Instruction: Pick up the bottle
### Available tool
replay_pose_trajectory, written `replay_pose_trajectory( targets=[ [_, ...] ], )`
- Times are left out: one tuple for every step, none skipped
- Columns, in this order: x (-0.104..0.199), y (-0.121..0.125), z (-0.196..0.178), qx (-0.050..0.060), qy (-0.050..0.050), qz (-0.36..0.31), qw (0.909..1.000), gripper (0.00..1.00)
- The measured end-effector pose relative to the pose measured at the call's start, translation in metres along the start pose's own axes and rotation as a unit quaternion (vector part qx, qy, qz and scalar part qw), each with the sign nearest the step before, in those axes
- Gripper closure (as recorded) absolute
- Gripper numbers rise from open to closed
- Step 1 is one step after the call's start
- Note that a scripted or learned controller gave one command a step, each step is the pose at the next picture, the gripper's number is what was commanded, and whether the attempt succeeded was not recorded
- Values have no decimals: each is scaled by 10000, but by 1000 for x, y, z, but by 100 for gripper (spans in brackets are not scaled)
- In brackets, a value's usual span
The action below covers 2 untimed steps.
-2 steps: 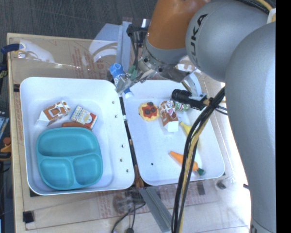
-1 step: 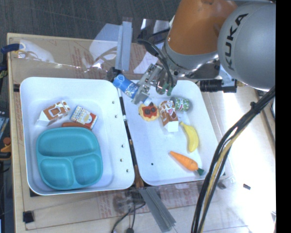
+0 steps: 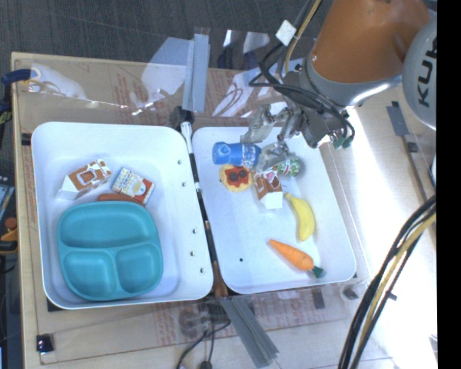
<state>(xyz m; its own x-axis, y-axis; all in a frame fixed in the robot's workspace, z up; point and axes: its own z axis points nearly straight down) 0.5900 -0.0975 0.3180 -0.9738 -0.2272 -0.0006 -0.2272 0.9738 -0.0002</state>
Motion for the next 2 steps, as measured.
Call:
replay_pose_trajectory(
  targets=[
    [-13, -62, -84, 3, -7, -1007, 9949, 100],
    [41, -64, 47, -9, 2, -2877, 9577, 100]
  ],
)
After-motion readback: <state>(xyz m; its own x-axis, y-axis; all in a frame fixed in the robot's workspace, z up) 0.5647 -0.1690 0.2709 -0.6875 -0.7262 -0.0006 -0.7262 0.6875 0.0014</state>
